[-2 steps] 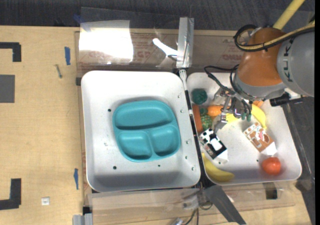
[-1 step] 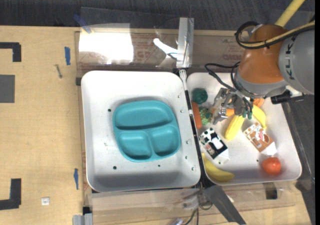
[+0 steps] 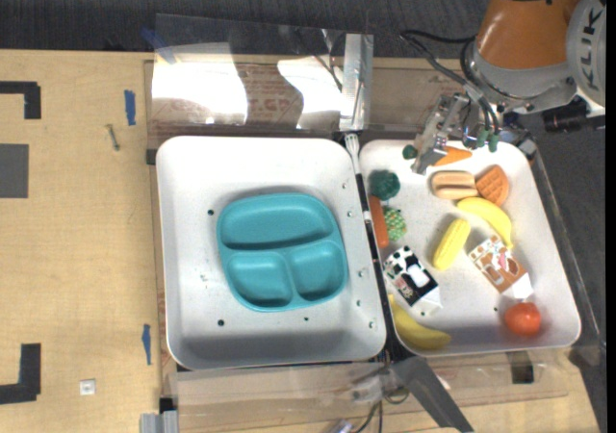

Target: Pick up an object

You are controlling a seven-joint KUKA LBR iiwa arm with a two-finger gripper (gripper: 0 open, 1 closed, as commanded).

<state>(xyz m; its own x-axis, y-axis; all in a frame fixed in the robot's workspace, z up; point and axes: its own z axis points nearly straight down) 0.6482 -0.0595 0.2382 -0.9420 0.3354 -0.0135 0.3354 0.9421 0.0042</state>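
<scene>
My gripper point(image 3: 435, 144) hangs over the far edge of the right bin point(image 3: 553, 258), just above its contents. A small orange piece point(image 3: 454, 154) lies right beside it; whether it is gripped I cannot tell. Just in front lie a hot dog bun point(image 3: 450, 181), an orange ridged pastry point(image 3: 493, 183) and a banana point(image 3: 487, 216). Further forward are a yellow corn-like piece point(image 3: 450, 242), a printed carton point(image 3: 499, 264) and a red tomato point(image 3: 524, 318).
Along the right bin's left side lie a green broccoli point(image 3: 385, 184), a carrot point(image 3: 378, 221), a black-and-white carton point(image 3: 412, 277) and a second banana point(image 3: 420, 329). The left bin point(image 3: 192, 181) holds a teal divided tray point(image 3: 282, 250). A clear panel point(image 3: 250, 85) stands behind.
</scene>
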